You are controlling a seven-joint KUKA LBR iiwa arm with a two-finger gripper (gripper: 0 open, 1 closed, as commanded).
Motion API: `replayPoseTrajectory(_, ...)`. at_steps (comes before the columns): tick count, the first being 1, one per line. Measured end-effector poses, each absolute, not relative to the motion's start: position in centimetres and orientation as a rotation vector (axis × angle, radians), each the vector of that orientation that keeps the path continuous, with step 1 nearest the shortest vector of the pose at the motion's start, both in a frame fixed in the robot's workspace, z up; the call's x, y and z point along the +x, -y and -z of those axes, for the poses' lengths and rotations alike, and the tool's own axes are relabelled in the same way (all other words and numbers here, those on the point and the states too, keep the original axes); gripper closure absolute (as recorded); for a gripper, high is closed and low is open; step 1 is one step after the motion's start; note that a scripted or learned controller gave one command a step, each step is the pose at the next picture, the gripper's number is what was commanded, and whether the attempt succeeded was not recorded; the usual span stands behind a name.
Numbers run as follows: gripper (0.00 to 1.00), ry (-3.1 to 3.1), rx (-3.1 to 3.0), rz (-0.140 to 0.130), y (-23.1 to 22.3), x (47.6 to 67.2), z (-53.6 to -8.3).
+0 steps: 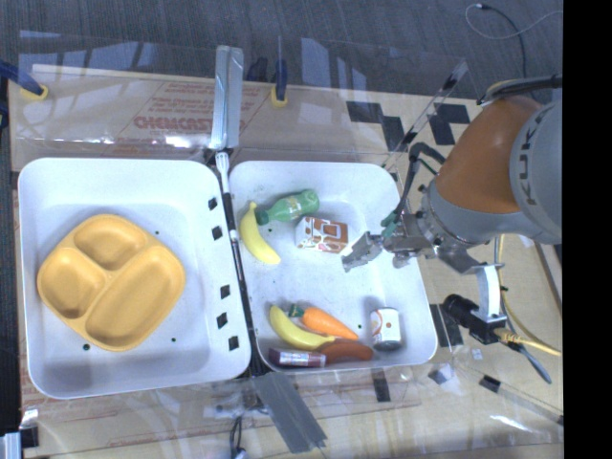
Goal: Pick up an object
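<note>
Over the right white bin (251, 285), your gripper (365, 251) hovers, grip state indiscernible; descending here, it may clip the small orange-and-white carton (320, 234) aside.

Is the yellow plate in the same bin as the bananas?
No, the yellow plate sits alone in the left bin, while both bananas lie in the right bin.
</note>
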State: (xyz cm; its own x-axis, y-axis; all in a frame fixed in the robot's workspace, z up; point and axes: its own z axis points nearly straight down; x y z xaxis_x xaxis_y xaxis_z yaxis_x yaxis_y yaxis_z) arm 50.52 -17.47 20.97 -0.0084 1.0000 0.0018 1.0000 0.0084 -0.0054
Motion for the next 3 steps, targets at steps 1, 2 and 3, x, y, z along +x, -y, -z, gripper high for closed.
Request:
replayPoseTrajectory(1,0.0,2.553,-1.82,-0.003,13.5,50.2,-11.5)
replayPoseTrajectory(2,0.0,2.625,-1.721,-0.002,6.5,47.7,-19.1)
replayPoseTrajectory(3,0.0,2.718,-1.565,-0.002,11.0,47.6,-10.3)
